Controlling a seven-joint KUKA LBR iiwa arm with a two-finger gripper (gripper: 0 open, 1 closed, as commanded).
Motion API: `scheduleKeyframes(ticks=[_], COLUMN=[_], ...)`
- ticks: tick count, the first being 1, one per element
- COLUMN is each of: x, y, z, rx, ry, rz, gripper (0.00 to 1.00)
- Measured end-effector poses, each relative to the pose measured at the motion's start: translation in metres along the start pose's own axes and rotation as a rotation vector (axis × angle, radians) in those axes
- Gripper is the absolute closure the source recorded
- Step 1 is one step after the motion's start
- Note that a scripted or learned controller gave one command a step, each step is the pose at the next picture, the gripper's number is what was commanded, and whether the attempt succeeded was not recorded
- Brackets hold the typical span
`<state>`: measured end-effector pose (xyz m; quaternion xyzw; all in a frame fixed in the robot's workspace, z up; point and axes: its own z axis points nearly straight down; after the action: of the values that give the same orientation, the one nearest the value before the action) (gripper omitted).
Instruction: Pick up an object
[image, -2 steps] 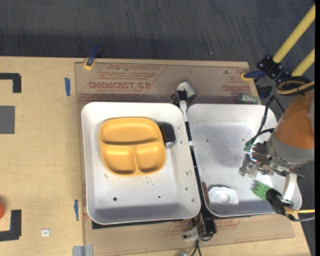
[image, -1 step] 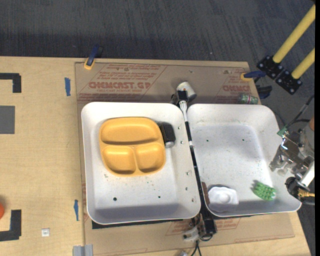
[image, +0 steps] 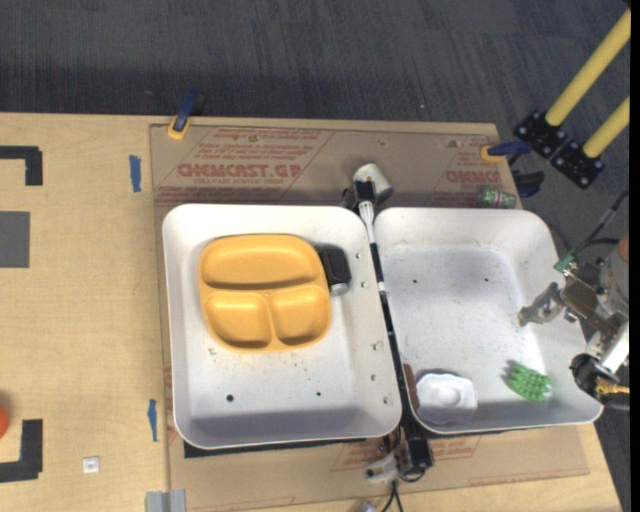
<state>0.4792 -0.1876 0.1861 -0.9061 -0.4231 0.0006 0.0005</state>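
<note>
Left to right: tabletop (image: 80, 330) is pale wood with black corner marks and blue tape tabs, and a printed cardboard sheet (image: 250, 165) lies under both bins. Left bin (image: 190, 400) holds a yellow divided tray (image: 265, 290) lying flat in the upper half, with a small dark block (image: 335, 267) touching its right edge. There are specks on the bin floor, otherwise nothing to grab there. Right bin (image: 450, 250) has a white lump (image: 445, 391) against the near wall by the divider and a small green piece (image: 527, 382) near the near-right corner; the two are well apart. Gripper (image: 541, 306) hangs at the right side of the right bin, just beyond the green piece and clear of it. It's too small and side-on to tell whether it's spread or pressed together, and I see no object in it. Step, my read: pre-grasp, nothing picked yet. The green piece is the closest candidate. Next move would need a short shift toward the near wall, a descent centred on the piece, then close and lift. Risks: the piece is small and sits close to the sloped bin wall, so it's easy to clip the wall or nudge it aside. Room: dark carpet floor (image: 300, 50) beyond the tabletop, yellow poles (image: 600, 60) with black clamps top right.
</note>
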Motion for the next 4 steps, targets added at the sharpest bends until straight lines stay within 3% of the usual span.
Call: scheduleKeyframes(ticks=[1,3,4], x=[0.036,0.070,0.113], y=[-0.028,0.069,0.093], z=[0.094,0.101,0.101], rx=[-0.006,0.001,-0.001], ry=[0.001,0.002,0.000], rz=[-0.097,-0.276,-0.314], gripper=[0.00,0.00,0.00])
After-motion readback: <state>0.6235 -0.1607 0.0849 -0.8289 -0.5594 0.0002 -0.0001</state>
